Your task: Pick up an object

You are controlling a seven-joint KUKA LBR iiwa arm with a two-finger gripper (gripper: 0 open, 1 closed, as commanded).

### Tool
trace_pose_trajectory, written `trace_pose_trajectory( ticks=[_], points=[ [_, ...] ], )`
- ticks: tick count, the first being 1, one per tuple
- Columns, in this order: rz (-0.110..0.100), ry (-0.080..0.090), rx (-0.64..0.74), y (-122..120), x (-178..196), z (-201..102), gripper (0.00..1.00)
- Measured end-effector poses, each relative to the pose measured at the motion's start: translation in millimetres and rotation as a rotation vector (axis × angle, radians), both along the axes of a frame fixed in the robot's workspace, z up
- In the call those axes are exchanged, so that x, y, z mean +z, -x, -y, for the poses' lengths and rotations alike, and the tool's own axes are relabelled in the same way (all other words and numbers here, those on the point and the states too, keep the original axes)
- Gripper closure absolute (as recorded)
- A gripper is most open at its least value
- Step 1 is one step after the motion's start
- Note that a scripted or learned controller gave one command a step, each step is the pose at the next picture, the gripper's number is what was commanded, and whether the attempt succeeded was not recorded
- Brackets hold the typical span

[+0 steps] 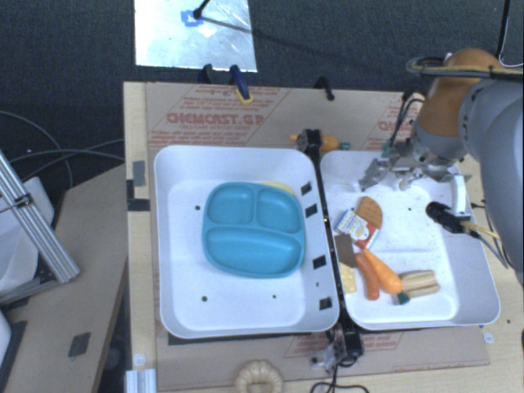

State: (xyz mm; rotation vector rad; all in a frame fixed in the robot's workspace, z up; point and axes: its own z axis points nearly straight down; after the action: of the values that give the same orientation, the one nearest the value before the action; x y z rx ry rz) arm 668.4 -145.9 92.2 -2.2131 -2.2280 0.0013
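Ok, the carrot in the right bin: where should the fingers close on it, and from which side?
Grip the carrot across its thicker lower half, coming straight down from above. It lies flat on a slant, so set the fingers across its long axis. The hot dog bun almost touches that end, so I'd grip slightly up from it.

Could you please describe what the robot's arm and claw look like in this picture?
The arm is a thick, rounded grey body with an orange band above the wrist. Thin dark cables loop around the band. The claw at its end is a small metallic grey assembly, lighter and more angular than the smooth arm.
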Motion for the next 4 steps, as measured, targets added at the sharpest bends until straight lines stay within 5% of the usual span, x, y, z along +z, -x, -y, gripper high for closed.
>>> trace_pose_trajectory(
  ticks=[1, 2, 4],
  points=[
    [0.003, 0.001, 0.0, -1, -7, 0, 0.0],
    [0.007, 0.002, 0.001, -2, 5, 0, 1.0],
    [0.01, 0.002, -0.004, 0, 132, 8, 1.0]
  ],
)
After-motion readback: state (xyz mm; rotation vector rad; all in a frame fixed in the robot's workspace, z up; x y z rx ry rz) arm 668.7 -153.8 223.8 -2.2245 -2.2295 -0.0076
